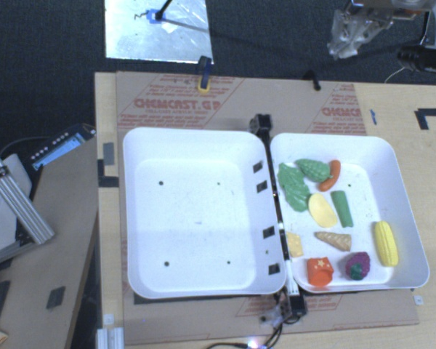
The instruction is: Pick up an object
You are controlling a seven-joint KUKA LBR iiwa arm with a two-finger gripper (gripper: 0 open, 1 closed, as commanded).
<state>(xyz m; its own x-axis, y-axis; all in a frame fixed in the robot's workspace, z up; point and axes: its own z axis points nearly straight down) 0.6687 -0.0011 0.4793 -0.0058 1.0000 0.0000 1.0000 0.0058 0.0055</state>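
The tool (356, 31) hung high beyond the desk's (392, 104) far edge; whether it was spread or closed could not be told. Toy foods crowded the right bin (403, 195): the corn cob (385, 243) lay near its right wall, the carrot (330, 174) toward the far rim.

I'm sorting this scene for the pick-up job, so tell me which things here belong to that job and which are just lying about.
Belong to the job:
gripper, up at the top right
right bin
toy foods in it: corn cob, green leafy pieces, carrot, purple piece

Just lying about:
left bin
cardboard sheet
shiny metal sheet
yellow clamp
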